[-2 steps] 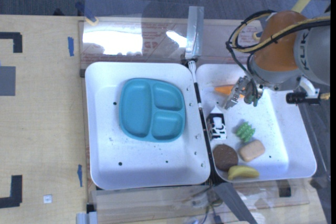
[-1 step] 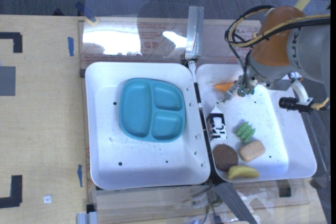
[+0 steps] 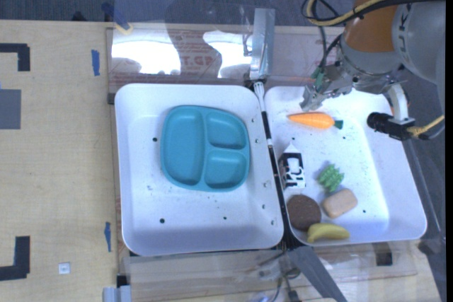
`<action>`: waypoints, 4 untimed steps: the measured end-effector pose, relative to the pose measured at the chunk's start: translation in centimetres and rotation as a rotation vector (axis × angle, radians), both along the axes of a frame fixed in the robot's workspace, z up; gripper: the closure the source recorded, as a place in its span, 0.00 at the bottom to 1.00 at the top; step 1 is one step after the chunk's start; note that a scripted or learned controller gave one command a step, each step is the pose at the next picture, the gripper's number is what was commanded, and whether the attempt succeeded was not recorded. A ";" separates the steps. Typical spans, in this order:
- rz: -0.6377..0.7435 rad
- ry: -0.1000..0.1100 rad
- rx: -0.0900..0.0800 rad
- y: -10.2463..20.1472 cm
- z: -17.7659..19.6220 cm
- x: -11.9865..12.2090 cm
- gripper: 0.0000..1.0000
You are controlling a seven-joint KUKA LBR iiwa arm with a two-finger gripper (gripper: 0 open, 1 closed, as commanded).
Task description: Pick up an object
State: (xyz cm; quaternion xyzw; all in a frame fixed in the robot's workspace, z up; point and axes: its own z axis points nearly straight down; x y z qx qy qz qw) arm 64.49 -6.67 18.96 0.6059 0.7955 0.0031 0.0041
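Note:
An orange toy carrot (image 3: 312, 121) with a green stem end lies flat near the back of the right bin (image 3: 382, 152). My gripper (image 3: 313, 99) hangs just above and behind the carrot's left half, fingers pointing down at the back of the bin. Nothing shows between the fingers. Toward the front of the same bin sit a green broccoli piece (image 3: 330, 177), a tan bread-like block (image 3: 340, 204), a round brown object (image 3: 303, 211) and a yellow banana (image 3: 327, 232).
The left bin (image 3: 141, 208) holds a teal divided plate (image 3: 206, 148). A black and white tag (image 3: 291, 170) sits by the wall between the bins. A metal post (image 3: 261, 44) stands behind them. Cables loop over the wrist at upper right.

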 end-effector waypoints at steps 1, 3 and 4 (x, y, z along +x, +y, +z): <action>0.313 0.003 -0.004 -5.6 -10.1 -3.6 1.00; -0.005 0.002 0.000 0.2 -0.1 2.4 1.00; 0.267 0.015 -0.001 -5.6 -8.5 -8.6 1.00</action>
